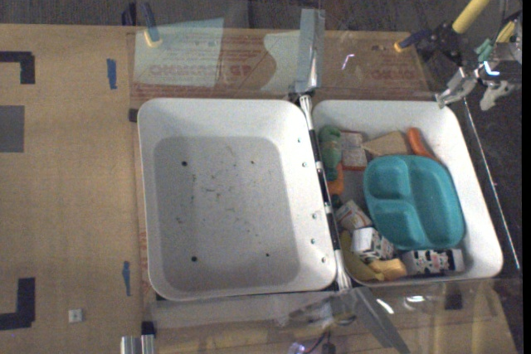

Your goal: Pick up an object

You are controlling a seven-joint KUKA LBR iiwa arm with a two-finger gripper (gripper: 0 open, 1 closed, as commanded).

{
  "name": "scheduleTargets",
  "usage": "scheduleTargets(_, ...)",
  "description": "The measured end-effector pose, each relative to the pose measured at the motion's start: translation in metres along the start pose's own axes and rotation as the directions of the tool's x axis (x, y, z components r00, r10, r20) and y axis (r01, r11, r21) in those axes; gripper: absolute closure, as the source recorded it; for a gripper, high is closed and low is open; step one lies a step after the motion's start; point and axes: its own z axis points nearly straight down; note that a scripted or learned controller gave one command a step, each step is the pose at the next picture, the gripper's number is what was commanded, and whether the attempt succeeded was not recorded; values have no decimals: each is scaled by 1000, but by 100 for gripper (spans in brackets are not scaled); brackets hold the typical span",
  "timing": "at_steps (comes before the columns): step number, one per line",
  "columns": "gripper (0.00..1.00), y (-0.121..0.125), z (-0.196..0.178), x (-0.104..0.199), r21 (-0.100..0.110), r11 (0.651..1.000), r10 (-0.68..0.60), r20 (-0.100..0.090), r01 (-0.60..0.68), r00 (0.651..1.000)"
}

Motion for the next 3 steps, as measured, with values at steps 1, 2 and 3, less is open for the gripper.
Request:
scheduleTargets(1, 0, 28, 144, 11, 0, 982, -191, 0, 191, 982)
scheduleTargets(2, 0, 30, 163, 53, -7, 951, -308, 5, 308, 951)
scheduleTargets(3, 0, 22, 156, 8, -5, 950, -311, 4, 311, 950)
